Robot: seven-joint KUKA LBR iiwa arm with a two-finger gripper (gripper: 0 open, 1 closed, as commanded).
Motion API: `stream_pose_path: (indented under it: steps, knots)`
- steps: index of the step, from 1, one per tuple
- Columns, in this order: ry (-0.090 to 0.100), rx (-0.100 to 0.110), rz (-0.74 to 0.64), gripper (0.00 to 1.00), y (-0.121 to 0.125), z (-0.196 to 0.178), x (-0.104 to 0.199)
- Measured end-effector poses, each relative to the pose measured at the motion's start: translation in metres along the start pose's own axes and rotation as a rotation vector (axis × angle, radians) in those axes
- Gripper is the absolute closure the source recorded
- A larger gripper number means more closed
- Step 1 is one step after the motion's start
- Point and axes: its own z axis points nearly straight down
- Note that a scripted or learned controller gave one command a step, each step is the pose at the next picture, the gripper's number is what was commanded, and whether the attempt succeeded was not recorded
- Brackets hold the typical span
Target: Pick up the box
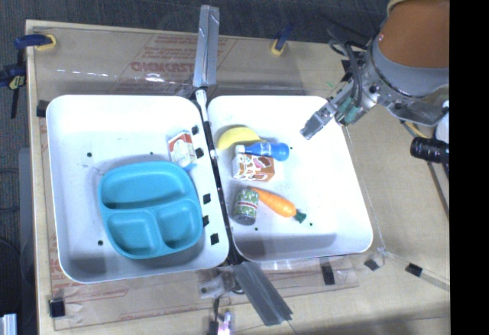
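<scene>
A small box (pixel 254 168) with a red, brown and white print lies in the right bin (pixel 336 196), near its left wall. It is wedged between a blue and white bottle (pixel 264 150) behind it and a green can (pixel 246 205) in front. My gripper (pixel 315 127) hangs over the back right part of the right bin, pointing down and left. It is about a hand's width to the right of the box and clear of it, with nothing seen in it.
A yellow banana (pixel 233 134) lies behind the bottle, and an orange carrot (pixel 276 205) lies right of the can. The left bin (pixel 76 134) holds a blue divided plate (pixel 150 207) and a small red and white carton (pixel 181 148) by the dividing wall.
</scene>
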Motion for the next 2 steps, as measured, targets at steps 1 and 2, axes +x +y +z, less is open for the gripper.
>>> stream_pose_path:
  steps: [1, 2]
  knots:
    - [-0.002, 0.0, -0.003, 1.0, 0.001, -0.011, -0.001]
    - [-0.003, 0.0, -0.007, 1.0, 0.001, -0.021, -0.001]
